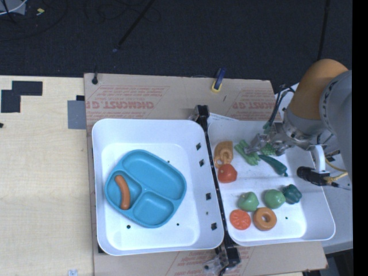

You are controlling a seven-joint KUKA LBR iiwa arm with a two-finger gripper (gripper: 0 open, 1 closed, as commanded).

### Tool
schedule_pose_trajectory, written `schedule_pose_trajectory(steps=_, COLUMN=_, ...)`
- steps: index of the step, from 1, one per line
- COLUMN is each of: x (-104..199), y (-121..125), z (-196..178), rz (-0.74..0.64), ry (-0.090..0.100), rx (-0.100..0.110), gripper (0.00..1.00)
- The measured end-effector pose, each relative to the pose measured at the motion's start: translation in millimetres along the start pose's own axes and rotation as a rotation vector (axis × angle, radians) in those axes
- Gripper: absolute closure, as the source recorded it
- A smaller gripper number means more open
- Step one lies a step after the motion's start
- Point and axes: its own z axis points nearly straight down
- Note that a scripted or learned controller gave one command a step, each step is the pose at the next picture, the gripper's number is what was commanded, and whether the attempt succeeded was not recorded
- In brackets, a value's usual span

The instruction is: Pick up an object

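Several toy foods lay in the right bin (pixel 322 226), and the gripper (pixel 265 144) hung low over a green bean pod (pixel 270 161) near the back, its grasp unclear, so nothing looked lifted yet.

Two shallow white bins (pixel 115 234) look like smooth, slightly glossy plastic. The blue divided tray (pixel 155 180) at centre left appears matt plastic. Brown printed cardboard (pixel 144 99) beneath is dull, and the pale bench (pixel 40 183) looks like wood.
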Motion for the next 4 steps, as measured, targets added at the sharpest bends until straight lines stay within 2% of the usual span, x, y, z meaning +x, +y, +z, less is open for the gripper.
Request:
schedule_pose_trajectory(steps=1, x=0.2, y=-0.3, z=-13.6, rz=-0.003, ry=0.003, rx=0.008, gripper=1.0)
schedule_pose_trajectory(steps=2, x=-7.8, y=2.4, z=-70.6, rz=0.003, ry=-0.001, rx=0.0, gripper=1.0)
schedule_pose_trajectory(steps=3, x=-2.6, y=6.7, z=-115.3, rz=0.006, ry=-0.001, rx=-0.001, gripper=1.0)
schedule_pose_trajectory(steps=4, x=-3.5, y=6.9, z=-138.9, rz=0.005, ry=-0.001, rx=0.0, gripper=1.0)
